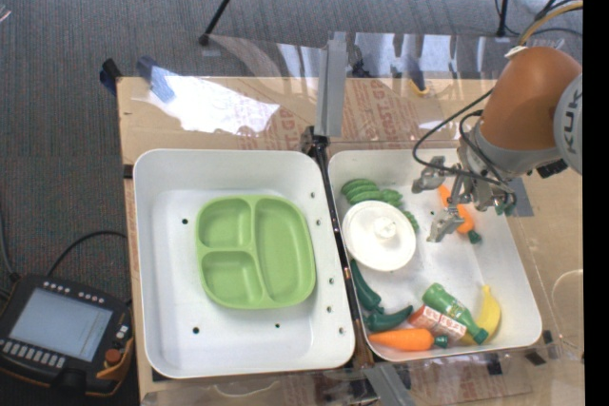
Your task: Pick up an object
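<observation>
My gripper [430, 204] hangs over the upper right part of the right bin [500, 271]. Its two fingers are spread apart and point left, so it is open. A small orange toy carrot [463, 222] with a green tip lies under the base of the fingers, partly hidden by them. It is not clamped. Left of the gripper sits a round white lid [381, 236].
Green pea pods [369, 193] lie at the right bin's back left. Along its front are a dark green vegetable [371, 299], a large carrot [402, 338], a green bottle [455, 311] and a banana [489, 311]. The left bin [157, 204] holds a green divided plate [255, 251].
</observation>
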